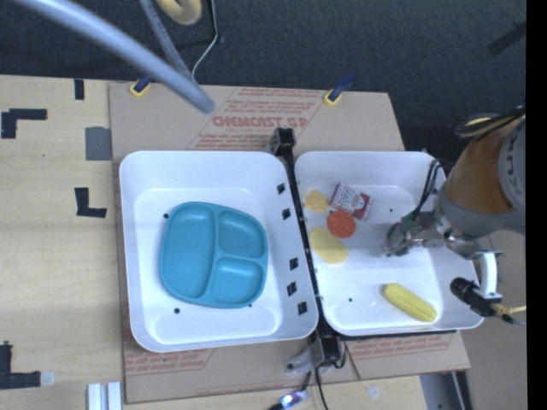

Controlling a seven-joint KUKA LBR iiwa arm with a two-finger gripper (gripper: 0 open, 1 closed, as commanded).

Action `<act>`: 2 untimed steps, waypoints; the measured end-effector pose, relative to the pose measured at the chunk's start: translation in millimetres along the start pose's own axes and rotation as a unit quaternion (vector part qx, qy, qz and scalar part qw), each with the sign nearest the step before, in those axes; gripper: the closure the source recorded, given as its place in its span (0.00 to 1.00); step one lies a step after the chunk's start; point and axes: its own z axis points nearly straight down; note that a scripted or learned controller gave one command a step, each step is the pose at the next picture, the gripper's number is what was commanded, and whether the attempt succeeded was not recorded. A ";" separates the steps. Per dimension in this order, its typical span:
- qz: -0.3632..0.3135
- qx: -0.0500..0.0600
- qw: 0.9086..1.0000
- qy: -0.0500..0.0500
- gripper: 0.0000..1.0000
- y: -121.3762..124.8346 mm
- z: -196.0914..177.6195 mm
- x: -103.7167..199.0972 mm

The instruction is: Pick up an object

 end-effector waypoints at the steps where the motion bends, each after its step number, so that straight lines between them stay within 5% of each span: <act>1: 0.000 0.014 1.000 0.008 1.00 -1.5 -55.7 -10.2; 2: 0.000 0.014 1.000 0.008 1.00 0.8 -103.2 -10.7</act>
